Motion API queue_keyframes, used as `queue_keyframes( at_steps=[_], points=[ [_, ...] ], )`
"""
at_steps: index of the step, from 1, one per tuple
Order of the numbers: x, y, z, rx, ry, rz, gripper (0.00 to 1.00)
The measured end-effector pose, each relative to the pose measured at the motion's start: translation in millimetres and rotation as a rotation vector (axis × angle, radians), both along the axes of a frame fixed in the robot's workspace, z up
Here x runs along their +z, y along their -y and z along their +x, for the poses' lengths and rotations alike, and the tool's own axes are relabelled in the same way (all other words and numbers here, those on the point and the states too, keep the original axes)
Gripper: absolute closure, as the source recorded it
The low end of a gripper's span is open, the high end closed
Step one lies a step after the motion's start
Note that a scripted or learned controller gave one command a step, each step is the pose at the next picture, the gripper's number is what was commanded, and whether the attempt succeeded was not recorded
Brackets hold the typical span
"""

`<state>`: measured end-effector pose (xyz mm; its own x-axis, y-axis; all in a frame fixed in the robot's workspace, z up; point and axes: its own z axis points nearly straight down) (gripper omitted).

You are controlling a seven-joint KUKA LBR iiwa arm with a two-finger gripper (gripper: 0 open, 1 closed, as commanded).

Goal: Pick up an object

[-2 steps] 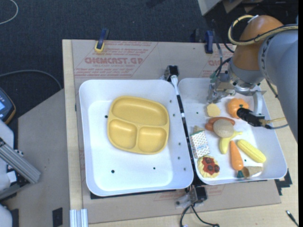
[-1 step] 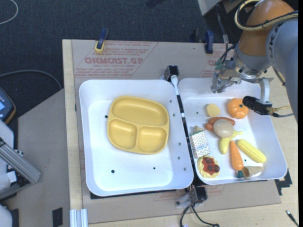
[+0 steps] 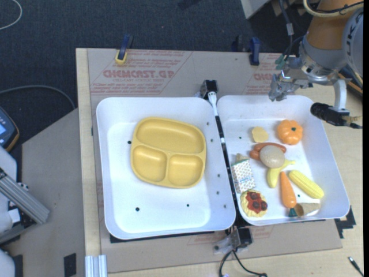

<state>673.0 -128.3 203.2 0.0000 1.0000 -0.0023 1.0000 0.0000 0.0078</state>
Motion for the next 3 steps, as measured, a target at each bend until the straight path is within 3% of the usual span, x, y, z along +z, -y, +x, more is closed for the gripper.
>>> queue_keyframes(
  at_steps=[1, 3],
  points=[
    [23, 0, 1, 0.001, -0.003, 0.001, 1.00],
    [12, -68, -24, 0.002, -0.010, 0.002, 1.00]
  ],
)
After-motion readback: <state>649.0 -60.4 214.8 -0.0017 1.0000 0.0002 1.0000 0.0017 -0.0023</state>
